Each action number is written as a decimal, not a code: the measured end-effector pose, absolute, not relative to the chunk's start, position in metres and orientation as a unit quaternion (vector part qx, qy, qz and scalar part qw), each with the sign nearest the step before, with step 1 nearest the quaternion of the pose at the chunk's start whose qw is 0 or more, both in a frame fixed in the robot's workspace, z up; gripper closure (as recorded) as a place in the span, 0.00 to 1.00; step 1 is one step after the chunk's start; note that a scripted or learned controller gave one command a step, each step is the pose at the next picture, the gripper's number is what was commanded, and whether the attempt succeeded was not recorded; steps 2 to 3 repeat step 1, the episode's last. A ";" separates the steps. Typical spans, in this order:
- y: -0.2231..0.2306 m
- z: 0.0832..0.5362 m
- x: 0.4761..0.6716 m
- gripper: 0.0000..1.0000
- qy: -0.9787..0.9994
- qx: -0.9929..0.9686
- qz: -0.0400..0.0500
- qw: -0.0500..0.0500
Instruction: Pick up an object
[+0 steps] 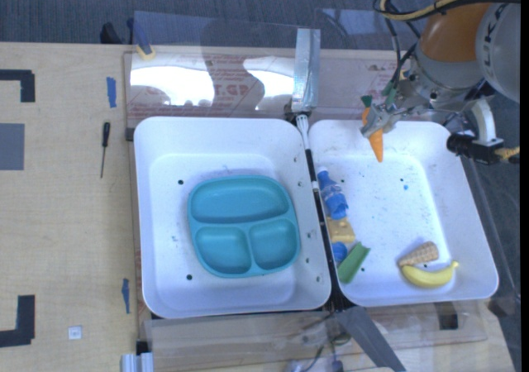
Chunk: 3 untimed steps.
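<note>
My gripper hangs over the back left part of the right bin, shut on a small orange carrot that points down from between its fingers. Along this bin's left wall lie a blue bottle, a yellow piece and a green piece. A yellow banana and a tan waffle cone rest in the front right corner.
The left bin holds a teal divided plate. A clear upright panel and a metal post stand behind the bins. A screwdriver lies on the wooden bench at the left.
</note>
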State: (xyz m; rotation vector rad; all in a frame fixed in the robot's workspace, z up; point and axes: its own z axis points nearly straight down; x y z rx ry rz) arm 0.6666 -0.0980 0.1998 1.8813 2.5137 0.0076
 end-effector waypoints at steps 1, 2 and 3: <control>-0.099 0.211 0.668 1.00 0.801 0.599 0.003 0.003; -0.099 0.211 0.668 1.00 0.801 0.599 0.003 0.003; -0.099 0.211 0.668 1.00 0.801 0.599 0.003 0.003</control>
